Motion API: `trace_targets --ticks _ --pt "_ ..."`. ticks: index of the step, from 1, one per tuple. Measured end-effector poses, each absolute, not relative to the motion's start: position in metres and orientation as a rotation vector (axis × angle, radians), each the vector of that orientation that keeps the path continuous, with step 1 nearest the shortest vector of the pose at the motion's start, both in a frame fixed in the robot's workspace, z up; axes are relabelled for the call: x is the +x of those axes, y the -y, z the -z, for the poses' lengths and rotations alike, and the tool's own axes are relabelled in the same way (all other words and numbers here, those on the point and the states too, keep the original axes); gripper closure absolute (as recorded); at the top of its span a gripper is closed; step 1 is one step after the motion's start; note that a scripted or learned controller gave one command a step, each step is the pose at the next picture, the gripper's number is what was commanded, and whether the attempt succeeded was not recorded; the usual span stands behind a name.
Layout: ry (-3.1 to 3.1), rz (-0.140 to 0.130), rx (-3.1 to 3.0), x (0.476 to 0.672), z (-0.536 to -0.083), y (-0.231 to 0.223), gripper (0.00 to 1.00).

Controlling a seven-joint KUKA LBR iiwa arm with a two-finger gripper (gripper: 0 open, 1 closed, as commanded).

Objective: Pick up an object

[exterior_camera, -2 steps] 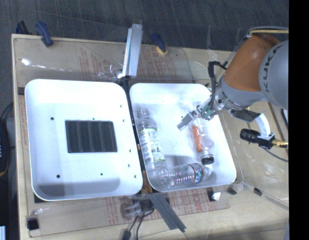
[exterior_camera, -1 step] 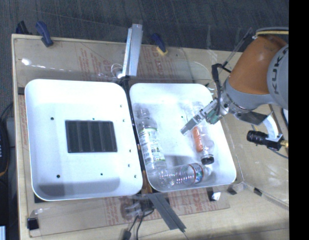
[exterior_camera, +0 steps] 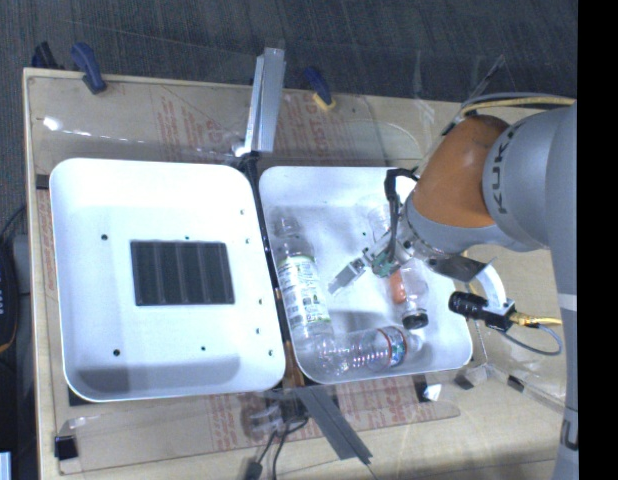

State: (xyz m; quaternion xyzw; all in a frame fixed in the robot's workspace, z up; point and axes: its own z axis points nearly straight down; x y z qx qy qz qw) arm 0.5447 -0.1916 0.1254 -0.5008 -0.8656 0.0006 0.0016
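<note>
The pincer (exterior_camera: 377, 261) is lowered into the right bin (exterior_camera: 449, 353), presumably to reach a bottle. Whether it is clenched cannot be told. One clear bottle (exterior_camera: 301, 286) lies just to its left; another bottle (exterior_camera: 364, 350) lies below it, by the bin's near wall.

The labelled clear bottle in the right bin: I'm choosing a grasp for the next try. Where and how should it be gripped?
Probably grip the labelled bottle across its labelled middle, coming straight down. It lies flat along the right bin's left wall, so fingers should close across its narrow width.
</note>
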Motion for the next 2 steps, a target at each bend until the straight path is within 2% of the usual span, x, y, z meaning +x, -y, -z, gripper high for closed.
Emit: trace_targets --ticks 2 --pt "2.781 0.000 -1.464 0.562 -0.200 0.210 0.00"
